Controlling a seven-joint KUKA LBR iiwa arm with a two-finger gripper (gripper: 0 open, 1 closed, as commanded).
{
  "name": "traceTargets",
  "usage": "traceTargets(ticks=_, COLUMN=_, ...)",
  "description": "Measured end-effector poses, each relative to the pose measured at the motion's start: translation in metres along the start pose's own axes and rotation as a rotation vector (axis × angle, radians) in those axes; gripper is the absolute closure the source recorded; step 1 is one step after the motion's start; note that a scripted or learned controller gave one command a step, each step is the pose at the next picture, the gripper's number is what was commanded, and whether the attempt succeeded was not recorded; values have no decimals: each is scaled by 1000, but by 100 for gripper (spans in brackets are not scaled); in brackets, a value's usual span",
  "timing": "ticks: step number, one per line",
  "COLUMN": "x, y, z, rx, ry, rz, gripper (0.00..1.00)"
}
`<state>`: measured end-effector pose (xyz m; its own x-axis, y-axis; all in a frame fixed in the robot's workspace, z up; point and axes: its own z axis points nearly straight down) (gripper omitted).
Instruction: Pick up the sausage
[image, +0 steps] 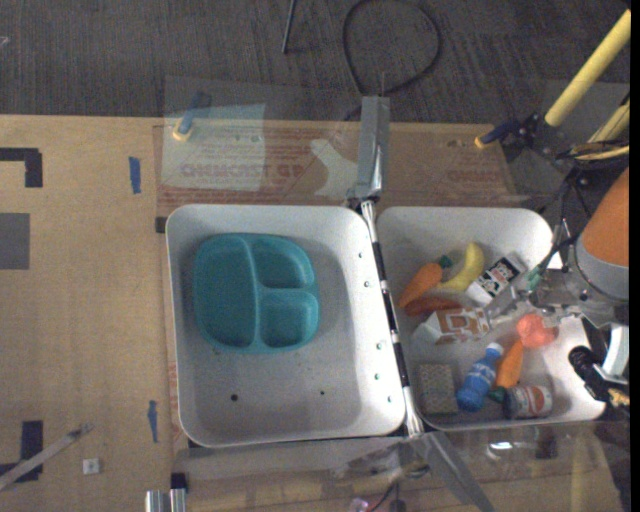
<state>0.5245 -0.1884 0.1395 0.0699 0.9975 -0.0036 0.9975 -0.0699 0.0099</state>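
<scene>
You have the cardboard-topped bench (90, 330) with two white bins side by side. The left bin (200, 400) holds a teal divided plate (256, 292) in its far half. The right bin (400, 235) holds the clutter. The arm (610, 250) comes in from the right, its orange band over the bin's right wall. The gripper (528, 300) sits low over the right-hand middle of that bin, and from this angle you cannot tell whether it is open or closed.

Among the items, a brown-and-white carton (455, 325) lies near the bin's middle, with a carrot (420, 284) and a banana (465, 265) on its far side. A sponge (436, 385) rests at the near left, a blue bottle (480, 378) just right of it, and a can (530, 400) lies on its side by the near wall. The sausage (510, 365), orange and slightly tilted, lies between the bottle and the can, on the near side of the gripper. A pink piece (537, 330) sits at its far end.
</scene>
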Motion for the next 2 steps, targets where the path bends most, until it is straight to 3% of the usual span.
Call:
traceTargets(ticks=1, x=85, y=31, z=49, rx=8, ry=3, rz=-151, gripper=0)
traceTargets(ticks=2, x=94, y=78, z=51, rx=2, ry=1, rz=54, gripper=0)
